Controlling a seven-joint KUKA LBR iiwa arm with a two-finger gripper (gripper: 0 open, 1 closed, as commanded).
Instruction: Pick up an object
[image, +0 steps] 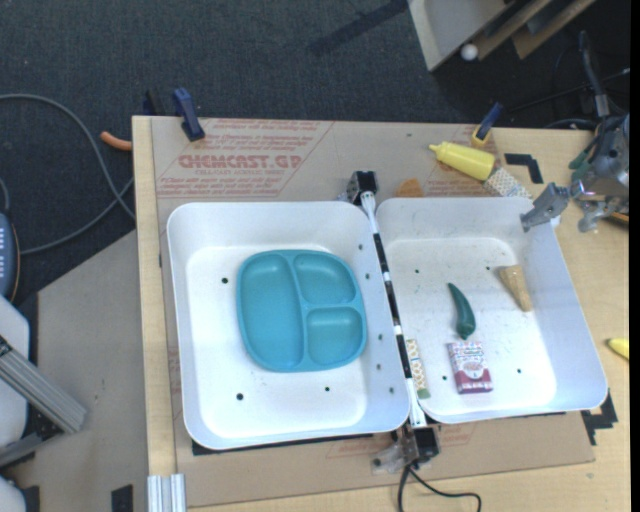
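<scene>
Three small things lie in the right bin (560, 330): a dark green pepper (462, 310) near the middle, a small red and white packet (469, 367) just below it, and a tan cone-shaped piece (516, 286) up and to the right of the pepper. The pepper lies lengthwise, its narrow end pointing toward the far wall. The packet lies flat, just apart from the pepper's thick end. The cone lies near the bin's right slope, well apart from the packet.

At the far right corner of that bin, above its rim, sits the tool (560, 200), a grey metal piece reaching in from the right edge. It is up and to the right of all three things, nearest the cone and well apart from the pepper and packet. Nothing shows between its tips, and whether it is spread or closed I cannot tell at this size.

The left bin (200, 300) holds a teal divided tray (300, 308) with three compartments, lying flat near its middle. The two bins touch along a dark seam running down the centre.

Both bins rest on a cardboard-covered worktop (250, 160) with red print. Beyond the right bin's far edge, on the worktop, lies a yellow bottle-like thing (463, 158) on its side. Blue clamps (187, 112) grip the worktop's far edge.
</scene>
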